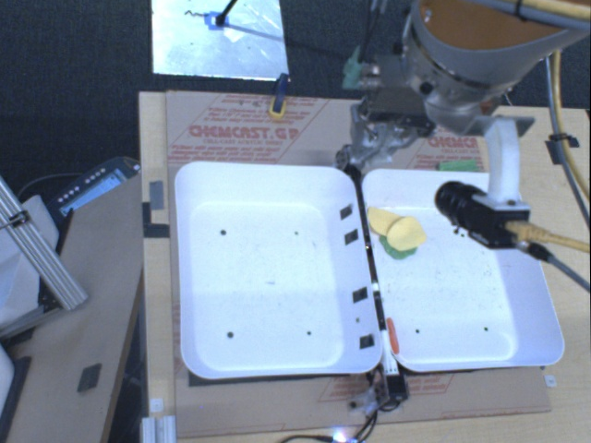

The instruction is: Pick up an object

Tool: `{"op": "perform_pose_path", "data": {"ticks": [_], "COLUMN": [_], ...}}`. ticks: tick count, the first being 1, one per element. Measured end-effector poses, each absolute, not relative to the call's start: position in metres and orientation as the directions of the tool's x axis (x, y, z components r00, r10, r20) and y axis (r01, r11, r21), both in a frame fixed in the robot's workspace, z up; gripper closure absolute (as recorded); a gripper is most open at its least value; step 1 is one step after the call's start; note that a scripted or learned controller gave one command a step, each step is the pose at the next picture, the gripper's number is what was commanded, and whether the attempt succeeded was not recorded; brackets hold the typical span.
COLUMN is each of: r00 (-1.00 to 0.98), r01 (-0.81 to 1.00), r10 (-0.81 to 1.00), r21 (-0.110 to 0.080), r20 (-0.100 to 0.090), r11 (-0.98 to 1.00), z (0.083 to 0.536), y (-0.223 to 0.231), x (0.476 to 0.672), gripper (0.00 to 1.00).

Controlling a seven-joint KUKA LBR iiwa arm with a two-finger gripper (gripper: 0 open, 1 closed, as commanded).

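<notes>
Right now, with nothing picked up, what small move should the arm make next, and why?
Probably move the gripper over the yellow object in the right bin, then descend. The gripper sits at the bin's far edge, apart from it.

Two bins sat side by side on the surface (pixel 157 247), touching along their inner edges. The left bin (pixel 268 270) lay nearer the view's left; the right bin (pixel 471 330) held a small object (pixel 397 232) in its rear left part, near the shared edge. The arm (pixel 462 53) hung over the rear of the right bin, its end effector (pixel 369 150) above the rear end of the shared edge.
</notes>
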State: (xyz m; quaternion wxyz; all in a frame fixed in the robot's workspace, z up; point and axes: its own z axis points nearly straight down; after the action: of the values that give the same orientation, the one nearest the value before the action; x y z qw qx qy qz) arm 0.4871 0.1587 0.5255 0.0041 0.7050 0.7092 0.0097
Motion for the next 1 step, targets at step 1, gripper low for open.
{"op": "perform_pose_path", "data": {"ticks": [1], "r00": [0.008], "r01": [1.000], "r10": [1.000], "r21": [0.006], "r20": [-0.002], "r11": [-0.008], "z": [0.5357], "y": [0.0694], "x": [0.5511], "gripper": [1.00]}}
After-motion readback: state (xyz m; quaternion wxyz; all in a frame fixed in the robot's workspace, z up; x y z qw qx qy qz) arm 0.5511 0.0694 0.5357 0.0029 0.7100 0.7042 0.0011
